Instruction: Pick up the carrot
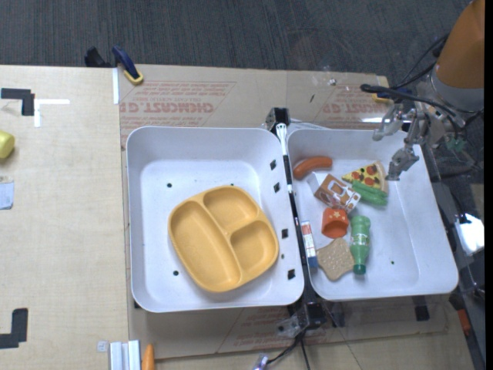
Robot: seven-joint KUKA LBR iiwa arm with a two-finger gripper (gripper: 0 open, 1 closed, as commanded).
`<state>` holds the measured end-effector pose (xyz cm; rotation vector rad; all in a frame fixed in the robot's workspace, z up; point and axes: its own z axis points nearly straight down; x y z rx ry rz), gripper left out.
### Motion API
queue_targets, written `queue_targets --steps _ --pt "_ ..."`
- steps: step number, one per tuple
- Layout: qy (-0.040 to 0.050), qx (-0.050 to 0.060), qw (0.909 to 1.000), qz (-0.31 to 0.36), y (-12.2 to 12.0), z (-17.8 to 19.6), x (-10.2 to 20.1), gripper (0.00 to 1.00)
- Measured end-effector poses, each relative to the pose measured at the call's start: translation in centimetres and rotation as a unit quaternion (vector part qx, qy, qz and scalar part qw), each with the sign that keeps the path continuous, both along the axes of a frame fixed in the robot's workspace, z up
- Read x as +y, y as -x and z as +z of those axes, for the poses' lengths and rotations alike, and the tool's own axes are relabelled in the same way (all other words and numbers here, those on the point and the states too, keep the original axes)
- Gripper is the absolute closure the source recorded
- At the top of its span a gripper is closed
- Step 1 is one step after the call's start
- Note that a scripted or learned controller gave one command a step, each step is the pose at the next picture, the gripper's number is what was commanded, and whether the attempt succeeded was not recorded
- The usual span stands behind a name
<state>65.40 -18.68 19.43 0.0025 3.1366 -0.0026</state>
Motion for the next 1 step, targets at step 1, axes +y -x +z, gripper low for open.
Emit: queue_targets --steps 1 --pt "0.0002 -0.001 0.9928 0.12 1.68 17.37 1.78 0.0"
